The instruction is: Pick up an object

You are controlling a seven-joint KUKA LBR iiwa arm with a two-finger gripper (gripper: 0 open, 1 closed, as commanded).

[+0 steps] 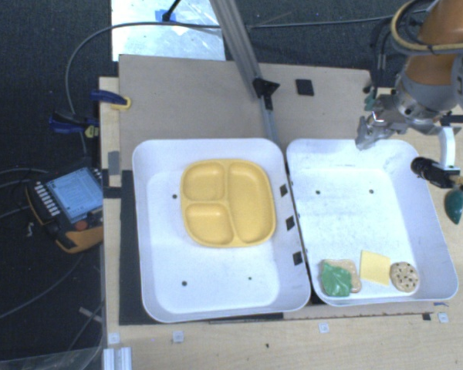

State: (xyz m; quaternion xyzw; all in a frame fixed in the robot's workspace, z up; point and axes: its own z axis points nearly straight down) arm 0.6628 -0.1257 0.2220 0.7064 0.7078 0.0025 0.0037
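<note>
Camera view: a slanted look down on a bench with two shallow white bins side by side.
Bench: a tan board [193, 99] lies under the bins, with a small black square [305, 87] near its far edge.
Left bin [158, 230]: holds a yellow divided plate [227, 203] with three sections, lying flat toward the far side of the bin.
Right bin [370, 222]: three small things sit in a row along its near edge — a green leafy piece on a tan slice [338, 277], a yellow cheese square [375, 267] and a round speckled cookie [404, 277].
Spacing: the green piece and the cheese sit close together; the cookie is just beside the cheese at the near right corner.
Gripper [368, 136]: over the far right corner of the right bin, well apart from the three things; whether it is open or closed I cannot tell, and nothing can be seen in its grasp.
Arm [440, 45]: grey with an orange band, reaching in from the right.
Room: dark carpet-like floor around the bench, cables, a handheld control unit [68, 206] with a screen at left, and a grey pole [235, 29] leaning in from the top.
</note>
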